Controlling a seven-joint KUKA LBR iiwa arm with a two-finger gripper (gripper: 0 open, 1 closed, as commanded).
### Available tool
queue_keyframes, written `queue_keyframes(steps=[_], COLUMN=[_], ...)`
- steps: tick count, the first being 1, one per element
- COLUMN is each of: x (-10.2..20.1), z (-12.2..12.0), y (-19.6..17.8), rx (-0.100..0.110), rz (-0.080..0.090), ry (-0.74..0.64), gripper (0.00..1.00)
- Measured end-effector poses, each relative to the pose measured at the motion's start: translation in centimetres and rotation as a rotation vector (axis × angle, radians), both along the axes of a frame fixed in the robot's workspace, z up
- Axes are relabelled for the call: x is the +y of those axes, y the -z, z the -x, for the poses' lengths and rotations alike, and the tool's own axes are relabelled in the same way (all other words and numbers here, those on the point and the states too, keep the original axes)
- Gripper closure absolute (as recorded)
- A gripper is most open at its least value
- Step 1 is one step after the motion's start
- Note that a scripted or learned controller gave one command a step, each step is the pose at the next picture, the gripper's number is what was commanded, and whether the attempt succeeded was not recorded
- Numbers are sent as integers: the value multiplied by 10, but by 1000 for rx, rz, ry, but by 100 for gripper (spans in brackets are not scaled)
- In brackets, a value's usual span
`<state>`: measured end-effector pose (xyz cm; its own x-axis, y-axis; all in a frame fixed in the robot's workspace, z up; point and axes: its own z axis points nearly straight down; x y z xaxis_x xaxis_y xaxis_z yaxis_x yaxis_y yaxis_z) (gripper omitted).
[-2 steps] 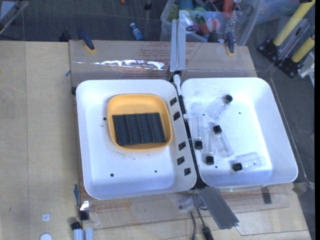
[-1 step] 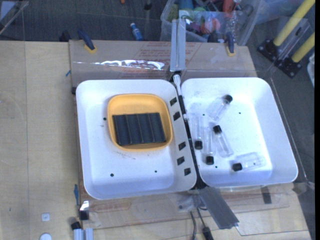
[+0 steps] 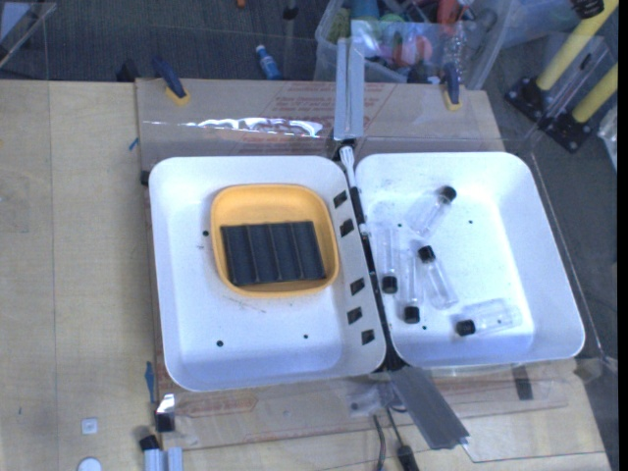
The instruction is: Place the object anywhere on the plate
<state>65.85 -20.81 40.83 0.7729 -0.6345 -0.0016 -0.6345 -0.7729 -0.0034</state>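
Note:
A yellow square plate [image 3: 224,209] lies in the left white bin [image 3: 186,346]. A dark grey ridged rectangular block [image 3: 273,253] rests flat on the plate and covers most of its middle. In the right white bin [image 3: 540,273] lie several clear vials with black caps: one near the back [image 3: 430,209], one in the middle [image 3: 437,281], one toward the front [image 3: 488,318], and others by the divider [image 3: 386,261].
A row of small black clips [image 3: 351,263] runs along the ridge between the two bins. A clear box of colourful items [image 3: 422,18] stands behind the bench. A yellow-and-black stand [image 3: 579,37] is at the back right.

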Motion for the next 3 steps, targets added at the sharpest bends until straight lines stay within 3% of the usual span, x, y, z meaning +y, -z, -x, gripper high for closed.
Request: queue_keyframes(steps=[1, 2, 3], x=[-7, -11, -11], z=[-10, -10, -7], y=[-27, -26, -26], rx=[-4, -4, -4], rz=[1, 0, 0], ry=[-282, -492, -493], gripper=[100, 100, 100])
